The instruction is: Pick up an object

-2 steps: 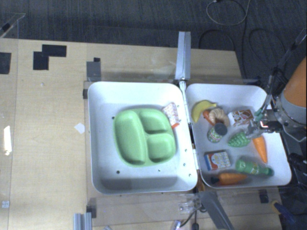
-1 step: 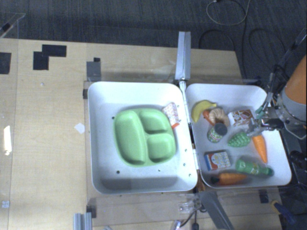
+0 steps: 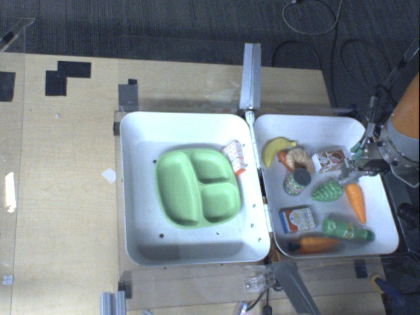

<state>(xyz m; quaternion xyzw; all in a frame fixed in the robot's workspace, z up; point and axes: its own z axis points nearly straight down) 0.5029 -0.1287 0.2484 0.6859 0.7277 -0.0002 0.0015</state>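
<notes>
Hand sits over the right bin, at the carrot's upper end. Carrot's long axis runs from there toward the bin's near edge. Can't tell the hand's state; nothing visibly gripped.

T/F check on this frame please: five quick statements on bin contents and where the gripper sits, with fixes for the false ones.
1. The green divided tray lies in the left bin. True.
2. The banana lies in the left bin. False: it is in the right bin, near its upper left corner.
3. The gripper is over the right bin, close to the carrot. True.
4. The green bottle stands upright. False: it lies on its side near the bin's lower edge.
5. A small packet sits at the tray's upper right edge. True.
</notes>
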